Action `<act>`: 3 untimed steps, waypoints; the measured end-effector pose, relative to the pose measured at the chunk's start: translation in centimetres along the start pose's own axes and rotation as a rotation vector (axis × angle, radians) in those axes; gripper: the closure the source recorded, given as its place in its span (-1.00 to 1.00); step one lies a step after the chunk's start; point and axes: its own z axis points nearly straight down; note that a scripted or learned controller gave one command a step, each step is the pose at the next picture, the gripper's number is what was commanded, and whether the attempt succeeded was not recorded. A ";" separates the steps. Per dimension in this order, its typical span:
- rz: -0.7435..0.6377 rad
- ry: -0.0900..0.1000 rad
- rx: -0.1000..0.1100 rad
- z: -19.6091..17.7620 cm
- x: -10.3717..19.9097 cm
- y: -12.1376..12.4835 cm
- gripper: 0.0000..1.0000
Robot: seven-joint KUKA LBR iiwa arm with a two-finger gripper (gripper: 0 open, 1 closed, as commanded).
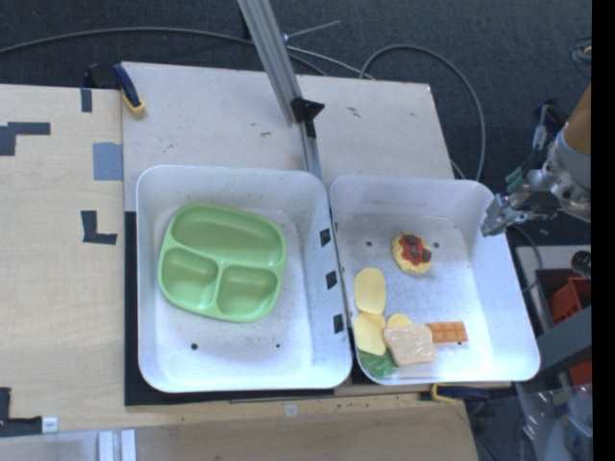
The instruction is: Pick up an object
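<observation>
1. nearest the camera, at the right bin's (500, 286) front edge, lie a tan toast-shaped toy slice (411, 345), a green leaf-like piece (377, 362), two yellow oval pieces (370, 307) and a small orange waffle-like bar (447, 332).
2. a round yellow toy pastry with red topping (412, 254) sits alone mid-bin, the easiest pick in my judgement.
3. the grey gripper (500, 214) hovers over the bin's right rim; i cannot tell how its jaws stand.
4. it should move left, clear the rim, then descend straight.
5. the left bin (154, 353) holds a green divided plastic plate (223, 261).
</observation>
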 end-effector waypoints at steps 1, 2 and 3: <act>-0.004 0.003 0.006 1.3 4.9 1.2 1.00; -0.005 0.003 0.006 2.4 10.8 2.3 1.00; -0.005 0.003 0.008 3.6 16.1 3.1 1.00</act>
